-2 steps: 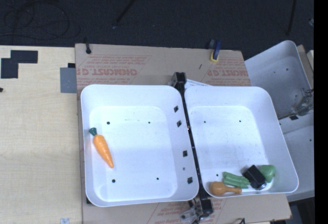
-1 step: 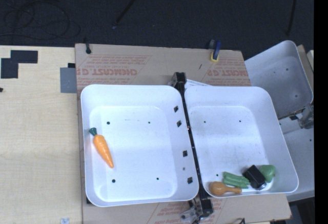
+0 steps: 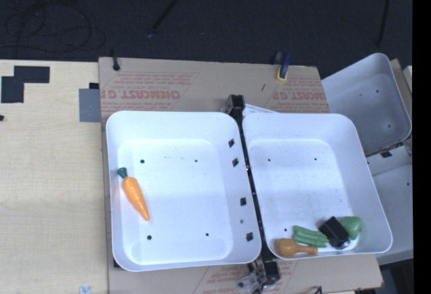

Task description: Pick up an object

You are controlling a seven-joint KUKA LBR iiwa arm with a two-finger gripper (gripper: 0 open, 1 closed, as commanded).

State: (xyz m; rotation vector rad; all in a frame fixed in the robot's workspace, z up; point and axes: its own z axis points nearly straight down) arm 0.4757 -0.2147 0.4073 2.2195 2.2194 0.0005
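An orange toy carrot (image 3: 135, 196) with a green top lies at the left side of the left bin (image 3: 172, 131). In the near right corner of the right bin (image 3: 303, 128) lie a tan pear-shaped piece (image 3: 294, 248), a long green pod (image 3: 310, 237), a black block (image 3: 335, 232) and a light green piece (image 3: 351, 225), bunched together and touching.
Both bins rest on a brown cardboard sheet (image 3: 202, 87) on the bench. A grey metal plate (image 3: 367, 101) leans at the back right. A blue and yellow clamp (image 3: 283, 66) sits on the cardboard's far edge. Black clips line the divide between the bins.
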